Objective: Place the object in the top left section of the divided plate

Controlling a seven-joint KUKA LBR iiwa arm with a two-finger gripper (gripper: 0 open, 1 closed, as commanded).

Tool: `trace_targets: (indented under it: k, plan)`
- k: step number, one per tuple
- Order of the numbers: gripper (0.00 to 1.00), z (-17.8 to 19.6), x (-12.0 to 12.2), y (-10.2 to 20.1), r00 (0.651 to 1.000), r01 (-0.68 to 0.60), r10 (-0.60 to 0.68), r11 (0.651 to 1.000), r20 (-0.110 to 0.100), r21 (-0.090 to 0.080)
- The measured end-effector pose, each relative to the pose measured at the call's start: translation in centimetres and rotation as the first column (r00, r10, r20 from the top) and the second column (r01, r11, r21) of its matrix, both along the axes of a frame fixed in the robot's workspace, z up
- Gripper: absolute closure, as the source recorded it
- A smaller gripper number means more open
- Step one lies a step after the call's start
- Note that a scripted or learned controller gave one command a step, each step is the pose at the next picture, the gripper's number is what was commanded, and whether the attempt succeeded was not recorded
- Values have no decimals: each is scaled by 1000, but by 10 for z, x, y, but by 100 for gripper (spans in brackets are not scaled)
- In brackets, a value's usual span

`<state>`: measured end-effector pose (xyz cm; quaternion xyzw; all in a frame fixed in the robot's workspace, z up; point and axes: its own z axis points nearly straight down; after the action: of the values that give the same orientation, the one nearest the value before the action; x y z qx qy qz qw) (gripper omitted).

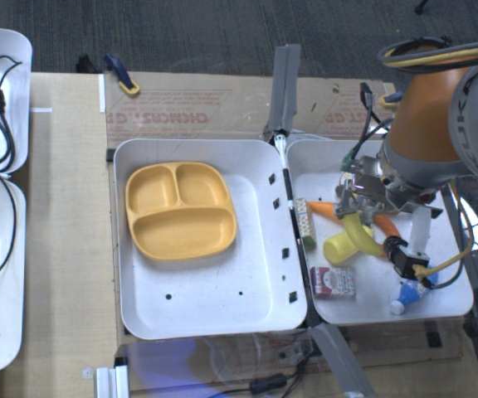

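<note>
Picking is the step you are in, by my reading: your claw (353,210) hangs low in the right bin (446,305), right over a yellow banana-like piece (348,243) and an orange carrot (329,210), and I cannot tell its state, nor which item it is after. Nothing lies in the divided plate (181,210), which sits well apart in the left bin (214,305). Next you need a firm grip, a clean lift, then a carry leftward to the plate's top left section (152,191)
</note>
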<state>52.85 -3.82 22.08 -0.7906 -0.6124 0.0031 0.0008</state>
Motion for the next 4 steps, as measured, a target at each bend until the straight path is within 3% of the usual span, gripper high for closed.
trace_targets:
  k: [1, 2, 3, 4]
  plan:
    - [100, -31, 13, 72, 952, 306, -306, 952, 0, -1]
    - [100, 25, -12, 140, 871, 492, -492, 871, 4, -2]
    - [100, 34, 34, 171, 930, 368, -368, 930, 3, -3]
    - [100, 68, 51, 189, 963, -269, 269, 963, 3, 0]
